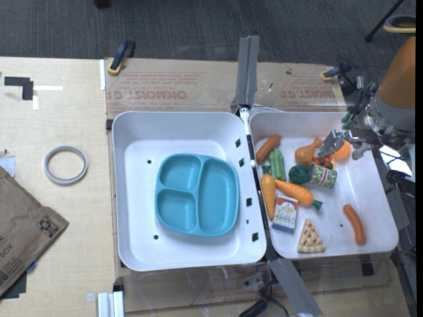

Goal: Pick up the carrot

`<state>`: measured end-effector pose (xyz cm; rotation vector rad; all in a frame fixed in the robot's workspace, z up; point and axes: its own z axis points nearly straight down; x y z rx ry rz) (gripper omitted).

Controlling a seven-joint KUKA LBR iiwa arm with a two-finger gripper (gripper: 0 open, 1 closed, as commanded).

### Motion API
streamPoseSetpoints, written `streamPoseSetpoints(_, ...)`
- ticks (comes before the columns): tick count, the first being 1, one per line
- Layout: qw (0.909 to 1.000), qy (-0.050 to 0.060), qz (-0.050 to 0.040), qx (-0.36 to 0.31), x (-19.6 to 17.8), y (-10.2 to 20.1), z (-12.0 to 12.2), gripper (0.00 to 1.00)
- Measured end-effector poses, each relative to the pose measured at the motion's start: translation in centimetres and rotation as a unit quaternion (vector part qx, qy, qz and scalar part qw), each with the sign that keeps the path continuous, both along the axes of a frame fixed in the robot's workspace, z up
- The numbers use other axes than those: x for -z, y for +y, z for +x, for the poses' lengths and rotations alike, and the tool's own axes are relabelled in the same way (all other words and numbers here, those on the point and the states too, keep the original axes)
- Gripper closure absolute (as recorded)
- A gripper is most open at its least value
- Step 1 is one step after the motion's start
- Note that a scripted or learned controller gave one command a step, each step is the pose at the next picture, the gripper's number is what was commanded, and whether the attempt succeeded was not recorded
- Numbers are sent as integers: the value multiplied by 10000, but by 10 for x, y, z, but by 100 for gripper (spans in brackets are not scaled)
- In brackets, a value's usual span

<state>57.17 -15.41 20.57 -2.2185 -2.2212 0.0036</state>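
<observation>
An orange carrot (295,191) with a green stub at its right end lies slanted in the middle of the right bin (380,203). A second orange carrot-like piece (268,195) lies along that bin's left wall. My gripper (328,149) hangs low over the bin's upper part, above and to the right of the carrot. It is right over an orange fruit-like toy (306,154) and a green-labelled can (324,176). Nothing shows it touching the carrot.
Around the carrot lie a green cucumber (277,164), a broccoli (299,174), a small carton (285,214), a pizza slice (310,238) and two sausages (267,147) (355,223). The left bin (132,197) holds a blue divided plate (197,194). A tape ring (65,164) lies on the bench at left.
</observation>
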Motion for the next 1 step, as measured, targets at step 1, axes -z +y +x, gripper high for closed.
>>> streamPoseSetpoints(1, 9961, 4, -3, 883, 15, 107, -67, 0)
